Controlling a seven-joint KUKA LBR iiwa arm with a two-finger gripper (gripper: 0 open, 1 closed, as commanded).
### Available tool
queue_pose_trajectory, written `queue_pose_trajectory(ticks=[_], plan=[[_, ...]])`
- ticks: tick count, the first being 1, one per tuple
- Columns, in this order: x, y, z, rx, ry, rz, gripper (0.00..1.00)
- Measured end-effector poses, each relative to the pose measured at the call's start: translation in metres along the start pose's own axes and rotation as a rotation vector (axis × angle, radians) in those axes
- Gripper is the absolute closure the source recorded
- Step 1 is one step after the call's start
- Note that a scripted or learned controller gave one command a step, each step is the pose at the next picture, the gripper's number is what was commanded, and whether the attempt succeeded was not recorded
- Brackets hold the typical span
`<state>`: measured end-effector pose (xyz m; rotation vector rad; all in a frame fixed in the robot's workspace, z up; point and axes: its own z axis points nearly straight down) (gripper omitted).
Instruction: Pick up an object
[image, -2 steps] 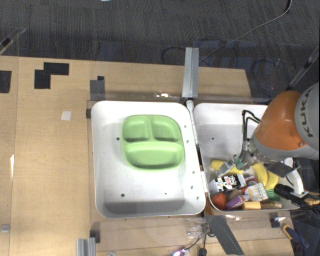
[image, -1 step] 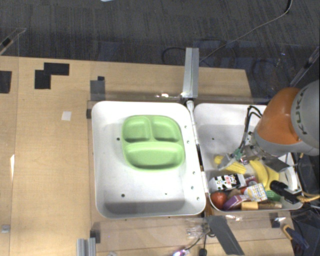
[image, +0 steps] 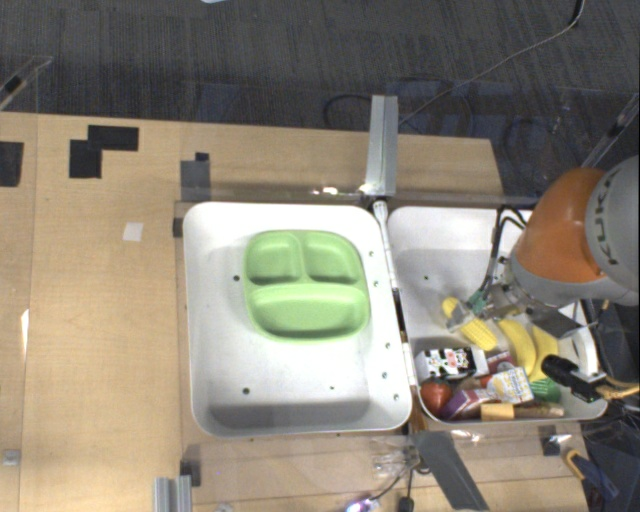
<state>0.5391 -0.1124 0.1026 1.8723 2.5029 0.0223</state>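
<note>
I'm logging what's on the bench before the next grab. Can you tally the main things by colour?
White bins: 2, left bin and right bin
Green divided plate: 1
Yellow items: 2, banana and corn cob
Red apple: 1
Total: 6; the rest of the pile is too jumbled to count.

Under me is a light wooden tabletop, and beyond its far edge there is dark carpet floor. Two shallow white bins sit directly on the tabletop, side by side and touching along one edge. The left bin is nearer the middle of the tabletop; the right bin is at my side. Some black square marks are on the wood at the far left, and one small pale patch lies near them.
</note>
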Motion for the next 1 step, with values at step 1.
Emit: queue_pose_trajectory(ticks=[1], plan=[[0.0308,0.0434,-0.0929,0.015,0.001,0.101,1.0]])
